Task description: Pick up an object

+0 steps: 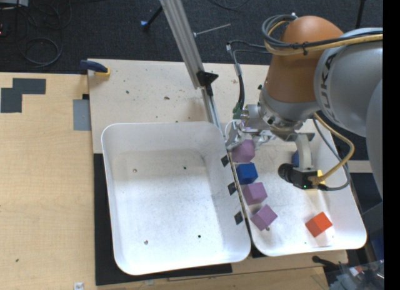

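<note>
My gripper [245, 140] hangs over the left edge of the right bin [347, 207], close to the divider between the two bins. A rounded purple block [242, 152] sits between its fingertips, and the gripper is shut on it. Just below lie a blue block [247, 172], a second purple block [255, 192] and a third purple block [264, 217], lined up along the bin's left wall. An orange block [319, 224] rests near the bin's front right corner.
The left bin [156, 207] lies beside the gripper, its right rim carrying small black clips [232, 187]. A slanted aluminium post [186, 39] rises behind the bins. A black cable fitting [295, 174] hangs under the arm over the right bin.
</note>
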You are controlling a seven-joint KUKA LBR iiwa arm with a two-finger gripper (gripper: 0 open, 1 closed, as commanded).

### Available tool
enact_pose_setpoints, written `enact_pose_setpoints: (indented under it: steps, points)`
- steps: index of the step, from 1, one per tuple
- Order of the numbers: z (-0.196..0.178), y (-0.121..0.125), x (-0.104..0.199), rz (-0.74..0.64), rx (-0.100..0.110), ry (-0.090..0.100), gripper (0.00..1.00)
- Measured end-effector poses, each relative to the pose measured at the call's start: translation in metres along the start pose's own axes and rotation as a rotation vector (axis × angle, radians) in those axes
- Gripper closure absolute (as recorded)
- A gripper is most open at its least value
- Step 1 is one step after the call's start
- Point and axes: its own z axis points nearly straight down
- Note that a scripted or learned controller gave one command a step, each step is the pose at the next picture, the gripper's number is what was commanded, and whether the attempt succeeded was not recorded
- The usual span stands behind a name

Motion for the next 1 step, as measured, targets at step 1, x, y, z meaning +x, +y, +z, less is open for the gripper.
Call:
enact_pose_setpoints:
  steps: [1]
  points:
    - [0.0103,0.0105,0.0445,0.001,0.001,-0.002,1.0]
